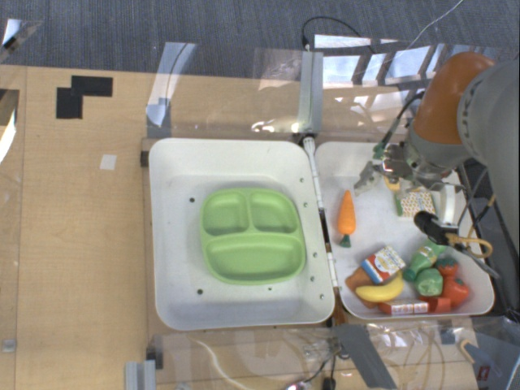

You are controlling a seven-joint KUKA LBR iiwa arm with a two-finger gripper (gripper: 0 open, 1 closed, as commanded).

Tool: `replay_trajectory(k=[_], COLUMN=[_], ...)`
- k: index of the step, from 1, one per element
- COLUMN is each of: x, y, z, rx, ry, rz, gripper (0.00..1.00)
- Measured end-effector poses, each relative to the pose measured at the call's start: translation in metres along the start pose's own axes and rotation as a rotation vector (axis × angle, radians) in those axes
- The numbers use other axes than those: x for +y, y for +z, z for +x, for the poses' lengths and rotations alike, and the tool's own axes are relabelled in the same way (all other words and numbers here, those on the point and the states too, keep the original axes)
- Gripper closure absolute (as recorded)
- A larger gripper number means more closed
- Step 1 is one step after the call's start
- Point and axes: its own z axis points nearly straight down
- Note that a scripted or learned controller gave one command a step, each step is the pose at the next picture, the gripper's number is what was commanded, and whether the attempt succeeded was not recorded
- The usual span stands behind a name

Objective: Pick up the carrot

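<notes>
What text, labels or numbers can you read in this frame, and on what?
No text can be read here.
Small carton by the banana: printed red, white and blue label, too blurred to read.
Flat red and white packet at the right bin's near edge: print too small to read.
Patterned packet below the gripper: marks only, no words.
Black shape on the bench: no lettering.

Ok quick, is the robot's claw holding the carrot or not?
Claw: not holding the small orange carrot, which lies apart from it on the right white bin's floor. Open or closed: cannot be told.
</notes>
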Motion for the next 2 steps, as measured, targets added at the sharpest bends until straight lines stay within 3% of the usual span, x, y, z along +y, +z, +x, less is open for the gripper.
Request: replay_trajectory(k=[1,2], x=[0.008,0.011], y=[0.036,0.023], z=[0.03,0.033], rx=[0.0,0.002], ry=[0.226,0.217], rz=[-0.006,-0.013], gripper=[0.0,1.0])
